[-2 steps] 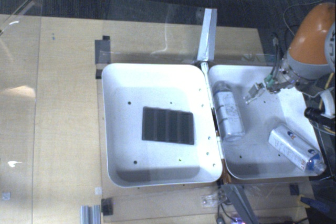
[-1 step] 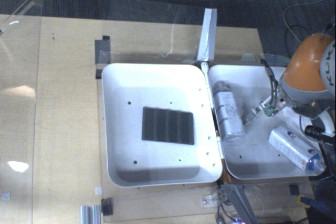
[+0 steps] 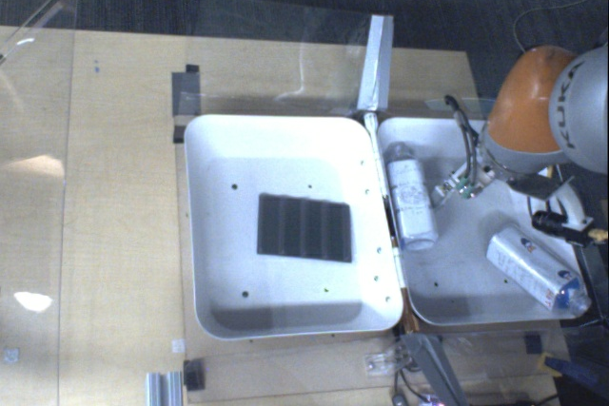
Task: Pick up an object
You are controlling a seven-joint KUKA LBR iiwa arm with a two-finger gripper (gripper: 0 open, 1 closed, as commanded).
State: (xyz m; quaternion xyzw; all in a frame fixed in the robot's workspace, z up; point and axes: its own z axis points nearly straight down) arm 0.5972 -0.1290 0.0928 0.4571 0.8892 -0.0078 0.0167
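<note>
Light: even, bright overhead, cool cast.
Glare: pale patches on clear sheet (image 3: 38,171) at left.
Shadows: soft grey inside left bin (image 3: 205,204) along near wall.
Focus: mildly soft throughout; arm (image 3: 557,105) blurred.

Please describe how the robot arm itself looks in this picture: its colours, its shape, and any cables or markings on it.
The arm enters from the right of the camera view. Its body is rounded and smooth, grey, with a wide orange band over one bulging joint. Part of a dark printed letter marking shows on the grey shell. Thin dark cables run along the wrist toward a small part with green on it. The gripper's shape is too unclear to describe.
</note>
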